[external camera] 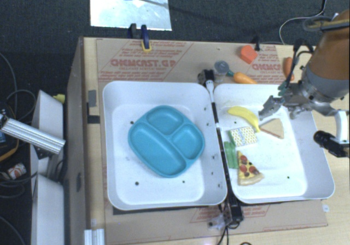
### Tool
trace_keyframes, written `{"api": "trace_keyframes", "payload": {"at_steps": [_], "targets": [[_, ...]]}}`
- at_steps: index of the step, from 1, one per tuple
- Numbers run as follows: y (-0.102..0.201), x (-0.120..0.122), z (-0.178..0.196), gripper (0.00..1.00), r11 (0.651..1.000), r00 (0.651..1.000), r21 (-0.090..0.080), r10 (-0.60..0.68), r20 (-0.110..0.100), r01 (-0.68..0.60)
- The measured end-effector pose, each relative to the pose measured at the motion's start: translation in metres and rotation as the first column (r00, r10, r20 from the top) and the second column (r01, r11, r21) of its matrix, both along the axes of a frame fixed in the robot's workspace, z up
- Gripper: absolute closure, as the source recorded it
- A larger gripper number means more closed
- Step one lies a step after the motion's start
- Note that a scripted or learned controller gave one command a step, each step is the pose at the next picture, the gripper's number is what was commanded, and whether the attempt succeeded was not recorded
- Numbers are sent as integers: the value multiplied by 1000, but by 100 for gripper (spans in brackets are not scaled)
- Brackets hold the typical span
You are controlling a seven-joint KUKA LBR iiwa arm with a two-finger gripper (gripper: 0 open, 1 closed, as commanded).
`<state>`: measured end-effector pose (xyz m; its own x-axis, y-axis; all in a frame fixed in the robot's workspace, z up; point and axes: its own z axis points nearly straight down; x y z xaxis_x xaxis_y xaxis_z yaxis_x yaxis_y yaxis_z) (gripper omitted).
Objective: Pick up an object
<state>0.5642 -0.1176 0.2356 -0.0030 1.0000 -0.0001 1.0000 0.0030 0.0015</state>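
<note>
Right bin (pixel 306 184) carries the pickable things: toy banana (pixel 244 115), tan bread-like wedge (pixel 273 128), checkered yellow-green piece (pixel 243 136), green strip (pixel 230 156), pizza slice (pixel 249 169). Left bin (pixel 117 194) has a blue divided plate (pixel 165 140).

Hand (pixel 272 108) hangs over the right bin's upper middle, between the banana's right end and the top of the wedge. Whether it is spread or pinched I cannot tell; the tip reads as one grey blur. Nothing visibly gripped.

Risks, as I judge them:
- Hand sits between two targets, so a straight descent may land on bare bin floor or clip only an edge of either.
- Wedge lies flat and low; the grip could slide over the top and shove it toward the bin wall.
- Banana is curved and smooth; an off-centre squeeze near its tip would likely squirt it sideways into the checkered piece just beside it.
- Crowding near the divider leaves little room there.

Orange bits on the tabletop (pixel 164 60) behind the bins are out of play.
</note>
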Motion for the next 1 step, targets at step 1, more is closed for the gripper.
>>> {"api": "trace_keyframes", "payload": {"at_steps": [1], "targets": [[-7, 54, -27, 0, 1000, 1000, 0, 2, 0, -2]]}}
